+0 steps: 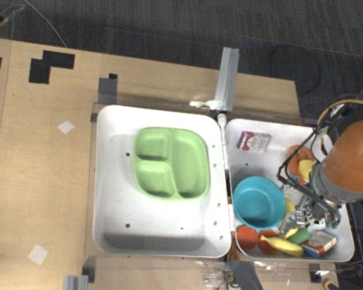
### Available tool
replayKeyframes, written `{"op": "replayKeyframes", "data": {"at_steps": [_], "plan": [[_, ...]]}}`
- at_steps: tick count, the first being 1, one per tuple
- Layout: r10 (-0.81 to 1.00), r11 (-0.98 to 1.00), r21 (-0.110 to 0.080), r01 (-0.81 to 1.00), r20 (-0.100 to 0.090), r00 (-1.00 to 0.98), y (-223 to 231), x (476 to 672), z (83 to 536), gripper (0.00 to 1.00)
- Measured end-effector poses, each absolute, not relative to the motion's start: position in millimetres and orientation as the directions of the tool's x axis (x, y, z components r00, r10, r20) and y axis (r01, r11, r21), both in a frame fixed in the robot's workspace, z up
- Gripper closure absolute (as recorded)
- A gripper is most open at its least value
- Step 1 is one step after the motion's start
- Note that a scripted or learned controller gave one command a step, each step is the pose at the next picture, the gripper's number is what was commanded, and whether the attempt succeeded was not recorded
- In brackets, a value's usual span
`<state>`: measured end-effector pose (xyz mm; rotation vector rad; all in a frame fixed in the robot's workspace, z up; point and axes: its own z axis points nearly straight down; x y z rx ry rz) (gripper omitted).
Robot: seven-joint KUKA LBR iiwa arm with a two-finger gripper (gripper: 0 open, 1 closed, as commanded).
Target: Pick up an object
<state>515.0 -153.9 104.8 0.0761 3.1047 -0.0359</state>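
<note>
Reaching in from the right of the camera view, the grey arm (355,164) with its orange band hangs over the right bin (277,132), and the tool (311,212) sits low at that bin's near right part, among cables and dark hardware. Whether the tool is wide, narrow or closed on something I cannot tell: the wrist and the clutter around it cover that part.

Just beside and below the tool lies a small heap of things: a yellow banana-like piece (281,246), a red round piece (247,235), a small green and yellow piece (300,234), and a little boxed item (321,243) against the bin's near right corner. A blue bowl (260,202) stands upright near the middle of the same bin, touching or nearly touching the heap. A small white and red packet (253,141) lies flat at the far end, well apart from the tool. Some orange and yellow things (301,165) sit partly behind the arm.

The left bin (113,173) holds a green divided tray (170,162) lying flat near its middle; the wooden counter (33,179) surrounds both bins.

As a judgement, the pick looks under way but not done: the arm is down at the heap, every visible thing rests in a bin, and nothing is seen lifted. Left to do are a sure grip and the raise.
</note>
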Motion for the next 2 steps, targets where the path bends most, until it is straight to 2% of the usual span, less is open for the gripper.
{"op": "replayKeyframes", "data": {"at_steps": [1,2], "plan": [[0.097,0.995,-0.010,0.097,-0.019,-0.995,-152.7,515.6,90.8,0.00],[0.096,0.995,-0.020,0.097,-0.038,-0.995,-158.4,519.9,105.6,1.00]]}}
